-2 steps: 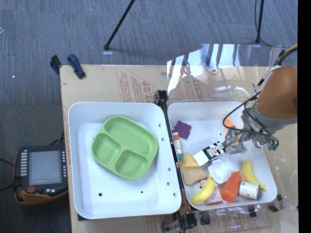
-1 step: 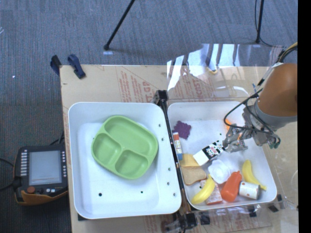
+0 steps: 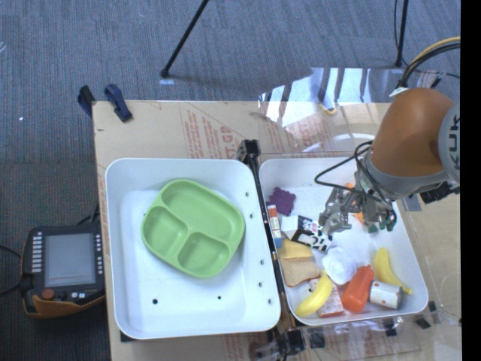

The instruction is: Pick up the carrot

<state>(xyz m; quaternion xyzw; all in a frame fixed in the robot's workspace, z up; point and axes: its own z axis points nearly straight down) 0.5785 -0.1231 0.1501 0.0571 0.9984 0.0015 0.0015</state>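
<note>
The carrot (image 3: pixel 358 289) lies in the lower part of the right bin (image 3: pixel 418 264), an orange-red piece tilted slightly, with a banana (image 3: pixel 316 297) just to its left and a small white can (image 3: pixel 385 295) touching its lower right side. A second banana (image 3: pixel 390 269) curves just above the can, and a white round lid-like piece (image 3: pixel 338 265) sits at the carrot's upper left. Further left in that bin are a slice of toast (image 3: pixel 299 270) with a yellow wedge above it, a black-and-white spotted toy (image 3: pixel 319 238), and a purple bunch of grapes (image 3: pixel 282 200) near the bin's upper left. The gripper (image 3: pixel 336 218) hangs over the middle of the right bin, above and well apart from the carrot, under the arm's orange band at the frame's right; its fingers point down and left, and I cannot tell how far they are spread or whether they hold anything. In the left bin (image 3: pixel 128 292) rests a green divided plate (image 3: pixel 193 228).
</note>
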